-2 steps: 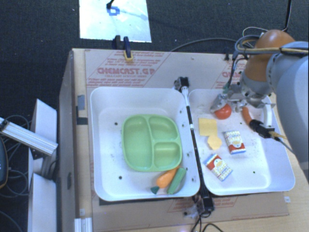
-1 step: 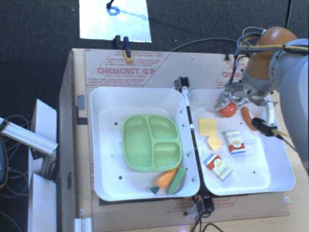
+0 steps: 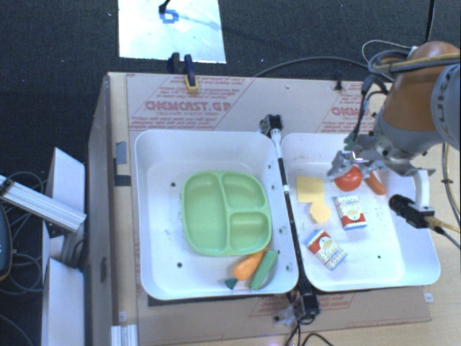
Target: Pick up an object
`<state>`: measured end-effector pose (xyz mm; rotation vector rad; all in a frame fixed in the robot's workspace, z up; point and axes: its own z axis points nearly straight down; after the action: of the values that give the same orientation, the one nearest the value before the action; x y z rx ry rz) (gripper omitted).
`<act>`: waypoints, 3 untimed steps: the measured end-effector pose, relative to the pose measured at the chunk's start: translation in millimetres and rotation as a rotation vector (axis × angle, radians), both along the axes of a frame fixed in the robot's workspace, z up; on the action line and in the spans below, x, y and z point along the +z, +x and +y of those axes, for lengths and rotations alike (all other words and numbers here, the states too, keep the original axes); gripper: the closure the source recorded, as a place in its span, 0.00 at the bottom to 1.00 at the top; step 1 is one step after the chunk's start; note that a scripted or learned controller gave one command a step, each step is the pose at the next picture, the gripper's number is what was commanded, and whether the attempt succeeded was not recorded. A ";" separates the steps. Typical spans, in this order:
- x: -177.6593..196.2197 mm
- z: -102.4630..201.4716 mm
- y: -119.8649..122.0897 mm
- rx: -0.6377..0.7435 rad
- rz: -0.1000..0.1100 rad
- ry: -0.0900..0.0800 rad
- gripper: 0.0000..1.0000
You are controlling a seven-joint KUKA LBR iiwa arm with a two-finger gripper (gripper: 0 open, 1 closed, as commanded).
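Arm comes in from the right, grey body, orange band at top, bent down over the right bin. Hand sits low at the back of that bin, right over a red tomato-like object. Metal fingertips look to be on either side of the tomato, but the view is blurry there; cannot tell if the hand is closed on it or just touching, so no confirmed grip.

Just right of the tomato lies a reddish-orange piece, partly under the hand body. Left of the tomato is a yellow square slice, and a smaller yellow wedge sits just below it. A red and white carton lies beside the wedge, near the bin middle. A second red and white box lies tilted toward the front. A black part hangs over the right side of the bin.

Left bin holds a green 3-compartment tray, lying flat. At its front edge an orange carrot touches a green pod-like piece, both leaning toward the divider between the 2 bins.

Both bins rest on a board with red print, on the surface.
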<state>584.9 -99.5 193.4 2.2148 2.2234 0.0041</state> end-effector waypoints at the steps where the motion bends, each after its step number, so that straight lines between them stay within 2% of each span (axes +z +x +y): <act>1: 54.5 38.3 -64.0 0.001 0.003 0.001 1.00; 2: 69.2 -4.9 -98.1 -0.003 0.003 0.000 1.00; 3: 58.8 77.6 -97.6 0.000 0.003 0.001 1.00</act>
<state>487.3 -21.9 252.2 2.2172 2.2248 0.0024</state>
